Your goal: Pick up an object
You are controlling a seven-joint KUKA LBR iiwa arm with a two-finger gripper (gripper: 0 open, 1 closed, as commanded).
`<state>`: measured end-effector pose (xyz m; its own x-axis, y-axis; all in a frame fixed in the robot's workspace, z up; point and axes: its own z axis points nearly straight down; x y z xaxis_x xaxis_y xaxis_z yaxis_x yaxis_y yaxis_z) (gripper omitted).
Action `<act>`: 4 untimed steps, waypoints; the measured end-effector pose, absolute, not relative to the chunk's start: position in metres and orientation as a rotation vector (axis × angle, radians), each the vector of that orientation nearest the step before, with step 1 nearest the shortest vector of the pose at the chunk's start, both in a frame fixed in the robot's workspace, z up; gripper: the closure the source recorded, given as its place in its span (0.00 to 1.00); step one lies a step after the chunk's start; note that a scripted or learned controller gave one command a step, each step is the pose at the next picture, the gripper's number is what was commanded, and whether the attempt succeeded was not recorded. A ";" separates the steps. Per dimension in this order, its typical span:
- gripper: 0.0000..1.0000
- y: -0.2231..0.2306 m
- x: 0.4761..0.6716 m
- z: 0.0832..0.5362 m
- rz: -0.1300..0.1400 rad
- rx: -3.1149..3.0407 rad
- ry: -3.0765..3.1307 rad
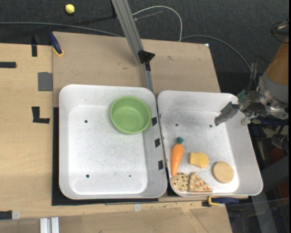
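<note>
Two shallow white bins sit side by side on the table, and the work lies in the right bin, where the gripper hangs over the upper right part, well apart from the toys below it. Whether the jaws are released or clenched I cannot tell; the dark tip is too small and blurred, and nothing shows between it.

To do the pick well, I judge the arm should travel toward the near corner of that bin and come down squarely over one piece with room around it. The round biscuit and the yellow cheese piece stand a little apart from the rest, so either looks the easier choice. The carrot lies along the bin's left wall, which may crowd one side of the grasp. The cookie and the pizza slice touch each other at the front rim.

The left bin holds a green bowl near its upper right corner.
</note>
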<state>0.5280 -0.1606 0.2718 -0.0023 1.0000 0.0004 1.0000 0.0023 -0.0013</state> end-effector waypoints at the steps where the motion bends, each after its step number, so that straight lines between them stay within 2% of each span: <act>1: 0.00 -0.161 0.528 0.272 0.001 -2.218 -2.223; 4: 0.00 -0.160 0.523 0.119 0.006 -2.216 -2.219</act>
<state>0.5230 -0.1604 0.1195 -0.0015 1.0000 0.0011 1.0000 0.0015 -0.0069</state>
